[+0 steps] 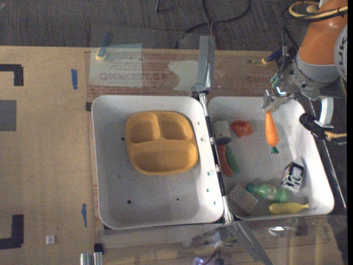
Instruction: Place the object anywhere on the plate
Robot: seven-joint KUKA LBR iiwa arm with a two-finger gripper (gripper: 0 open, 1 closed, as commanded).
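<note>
A pale wooden bench with blue tape marks carries my two white bins; dark floor and cables lie beyond its far edge. The left bin holds the yellow plate. Over the right bin's far edge, my pincer is clamped on a dangling carrot.

Plywood bench, blue tape bits, black markings; dark floor behind, loose black cable.

Grey arm with orange band entering from the upper right, wrist angled down and leftward. Gripper hangs at the arm's lower left end, jaws closed on the carrot, which hangs beneath it.
</note>
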